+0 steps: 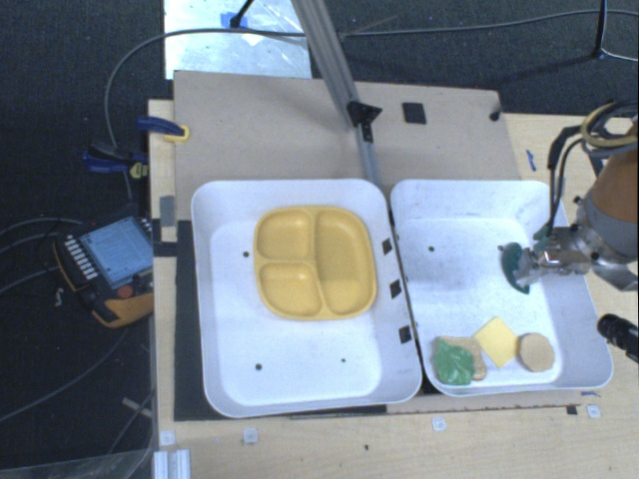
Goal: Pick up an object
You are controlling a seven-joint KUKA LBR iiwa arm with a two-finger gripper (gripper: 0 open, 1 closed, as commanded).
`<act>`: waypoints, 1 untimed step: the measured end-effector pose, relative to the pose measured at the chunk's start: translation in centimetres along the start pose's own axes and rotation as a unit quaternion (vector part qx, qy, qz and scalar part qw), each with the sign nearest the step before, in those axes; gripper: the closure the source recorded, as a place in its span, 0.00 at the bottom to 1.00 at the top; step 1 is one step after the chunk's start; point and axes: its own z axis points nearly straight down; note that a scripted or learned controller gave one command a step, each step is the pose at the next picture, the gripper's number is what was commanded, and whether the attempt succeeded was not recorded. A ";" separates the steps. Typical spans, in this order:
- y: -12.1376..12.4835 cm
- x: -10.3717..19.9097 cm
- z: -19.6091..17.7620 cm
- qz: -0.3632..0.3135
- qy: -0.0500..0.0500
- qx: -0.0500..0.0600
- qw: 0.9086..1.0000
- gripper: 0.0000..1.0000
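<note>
**Claw stands above and clear of the three items in the right bin**

Three small items lie in the near corner of the right bin (469, 218): a green lump (454, 363) resting on a tan piece, a yellow block (496, 341) just beside it, and a round tan disc (536, 351) just beside that. The block sits as a diamond, one diagonal running from the near left towards the far right. The other two show no clear long axis.

The claw (519, 265) hangs over the middle of the same bin, towards its right wall, on an arm entering from the right. Its tips appear dark green. Whether they are spread or pressed together cannot be told from this view, and nothing can be confirmed between them.

Key relation: all three items lie on the near side of the claw, apart from it. The block is judged closest and almost straight towards the bin's near edge; the disc lies slightly right of that line, the green lump well left.

The left bin (230, 367) holds a yellow divided tray (316, 262), further off. Both bins rest on the counter (300, 108).
</note>
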 end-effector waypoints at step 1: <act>0.2 0.0 -5.2 0.000 0.000 0.000 1.000 1.00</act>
